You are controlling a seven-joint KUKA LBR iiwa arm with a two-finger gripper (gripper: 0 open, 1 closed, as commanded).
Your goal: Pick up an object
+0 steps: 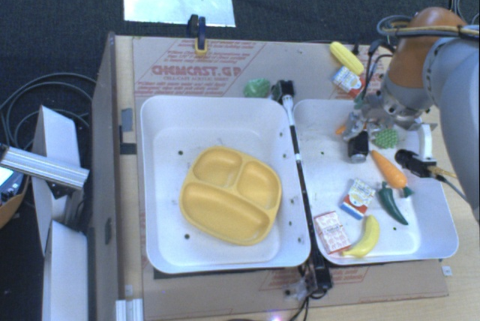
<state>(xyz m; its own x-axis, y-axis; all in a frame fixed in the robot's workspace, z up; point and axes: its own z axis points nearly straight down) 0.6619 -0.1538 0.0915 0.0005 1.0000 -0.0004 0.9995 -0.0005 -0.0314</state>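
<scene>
The arm reaches in from the right and its end effector [358,141] hangs low over the upper part of the right bin [435,237], its dark tip close to the bin floor; whether it is apart or together I cannot tell from this slant, and nothing can be seen caught in it. The candidates for picking all lie loose in that bin: a carrot [389,169] just beside the tip on its lower right, a small green textured piece [386,138] close by above the carrot, a green pepper [393,203] below it, a small carton [358,199] near the middle, and a banana [365,237] with a red-and-white packet [331,231] at the near edge (the packet sits against the divider side). The left bin [161,162] holds a yellow sectioned tray [231,194], well apart from the arm. On the table [187,72] behind the bins rest a corn cob [346,57], another small carton [347,79] and a green lump [257,88]. As a judgement, the task looks to be at the approach or descent stage: no object is lifted, so securing one (the carrot seems nearest) and raising it clear is what remains.
</scene>
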